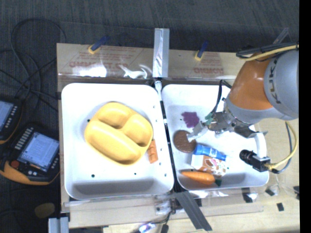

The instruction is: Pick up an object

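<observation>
Right bin (167, 111): bare floor lay along the back; the disc (182, 141), packet (210, 153) and carrot (198, 177) crowded the front. A yellow mass (119, 131) blocked the left bin's (73, 130) centre.

We see a dark grey carpeted floor (121, 8) with a fine ribbed texture surrounding the tabletop (286, 130), which has a pale wood-coloured surface. Black cables (34, 57) loop across the floor at the left. Two handheld control pendants (34, 154) with lit screens lie at the left edge, just beside each other. A brown cardboard sheet (116, 57) covers the tabletop's far side, held by two blue-and-yellow clamps (98, 44). Lighting is even and diffuse.
</observation>
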{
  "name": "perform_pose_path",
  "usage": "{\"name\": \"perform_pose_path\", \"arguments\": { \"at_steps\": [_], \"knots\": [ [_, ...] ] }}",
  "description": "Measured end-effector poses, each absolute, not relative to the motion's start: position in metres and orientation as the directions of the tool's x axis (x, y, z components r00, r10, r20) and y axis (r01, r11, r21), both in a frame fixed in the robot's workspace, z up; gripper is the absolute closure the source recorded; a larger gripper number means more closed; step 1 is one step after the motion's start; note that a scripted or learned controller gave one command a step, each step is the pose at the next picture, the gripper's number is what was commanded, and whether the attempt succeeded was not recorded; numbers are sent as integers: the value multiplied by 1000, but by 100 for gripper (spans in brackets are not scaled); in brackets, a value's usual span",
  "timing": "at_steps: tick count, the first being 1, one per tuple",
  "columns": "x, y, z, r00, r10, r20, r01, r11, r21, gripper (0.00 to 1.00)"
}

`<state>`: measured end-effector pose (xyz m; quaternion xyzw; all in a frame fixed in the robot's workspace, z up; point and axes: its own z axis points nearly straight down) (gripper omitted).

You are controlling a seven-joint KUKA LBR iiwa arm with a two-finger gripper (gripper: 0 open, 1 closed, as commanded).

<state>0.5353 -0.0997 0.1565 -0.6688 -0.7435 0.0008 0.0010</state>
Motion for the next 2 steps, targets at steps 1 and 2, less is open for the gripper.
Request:
{"name": "perform_pose_path", "arguments": {
  "at_steps": [1,2],
  "knots": [
    [502,-107,90,-383,924,-5,924,383,9,0],
    [506,-106,101,-383,924,-9,923,384,19,100]
  ]
}}
